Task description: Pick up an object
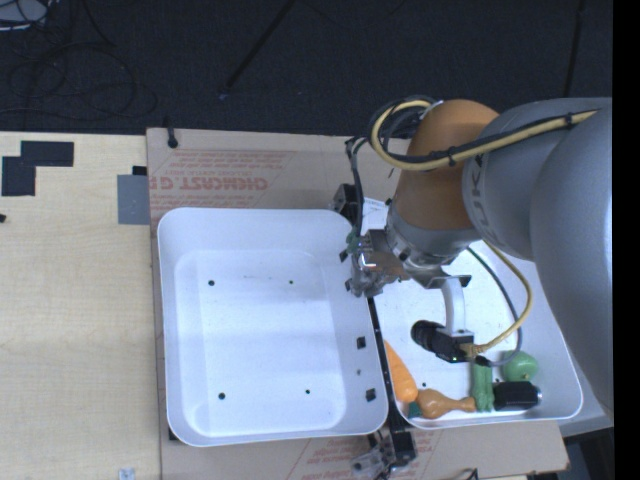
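My gripper [362, 270] hangs over the left edge of the right bin [560, 388], close to the divider between the two bins, and its tip is hidden under the wrist. No object shows in it. In the bin's front corner lie an orange carrot [400, 371], a tan-orange gourd-shaped toy [446, 403], a green stick-like piece [482, 388], a green round piece [520, 366] and a small black object [516, 396]. These all lie in front of the gripper and to its right, apart from it.
The left bin [175, 268] stands beside the right one on a cardboard sheet [230, 168]. The arm's grey body covers the back and right of the right bin. Bare wooden bench [70, 308] lies to the left.
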Robot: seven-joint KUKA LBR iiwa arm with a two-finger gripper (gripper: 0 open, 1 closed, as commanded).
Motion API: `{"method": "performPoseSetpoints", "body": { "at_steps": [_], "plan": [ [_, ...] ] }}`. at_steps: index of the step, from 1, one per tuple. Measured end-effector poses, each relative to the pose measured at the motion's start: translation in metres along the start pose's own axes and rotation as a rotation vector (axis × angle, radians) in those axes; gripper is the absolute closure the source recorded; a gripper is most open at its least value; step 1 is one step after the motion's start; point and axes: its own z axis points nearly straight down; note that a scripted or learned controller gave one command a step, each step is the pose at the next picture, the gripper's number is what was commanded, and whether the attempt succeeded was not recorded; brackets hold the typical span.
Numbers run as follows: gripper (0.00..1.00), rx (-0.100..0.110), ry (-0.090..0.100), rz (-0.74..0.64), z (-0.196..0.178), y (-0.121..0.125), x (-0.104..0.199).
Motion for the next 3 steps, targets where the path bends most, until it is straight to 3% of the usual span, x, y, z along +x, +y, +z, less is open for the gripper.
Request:
{"method": "performPoseSetpoints", "body": {
  "at_steps": [1, 2, 3],
  "plan": [
    [1.00, -0.010, -0.001, -0.001, -0.004, 0.030, 0.070],
    [1.00, -0.023, 0.003, 0.000, -0.204, -0.022, 0.099],
    [1.00, -0.006, -0.005, -0.004, -0.203, -0.021, 0.098]
  ]
}}
